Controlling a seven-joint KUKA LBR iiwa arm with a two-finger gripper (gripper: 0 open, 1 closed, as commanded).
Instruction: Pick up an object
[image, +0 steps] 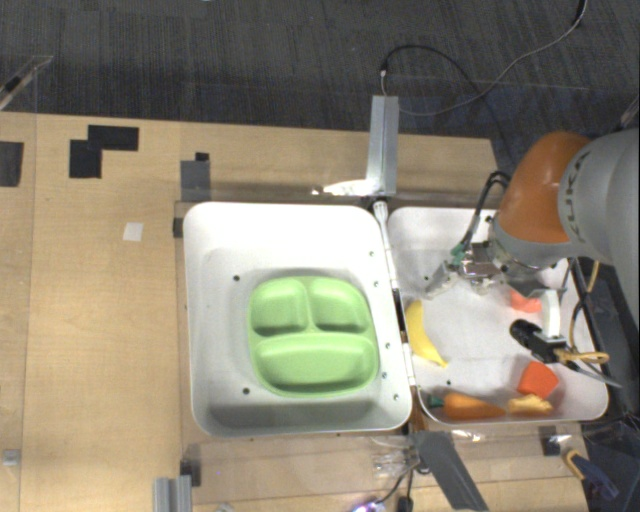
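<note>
We logged the arm (560, 200) at right of frame, its jaws (470, 265) over the right bin (420, 225); we could not tell their state. Banana (424, 335) lay at that bin's left wall, carrot (472, 405) and orange block (538, 380) lower down. Green tray (312, 335) sat in the left bin (210, 300).

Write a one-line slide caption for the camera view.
KUKA arm's gripper over the right bin of banana, carrot and orange block; green tray in left bin.
</note>
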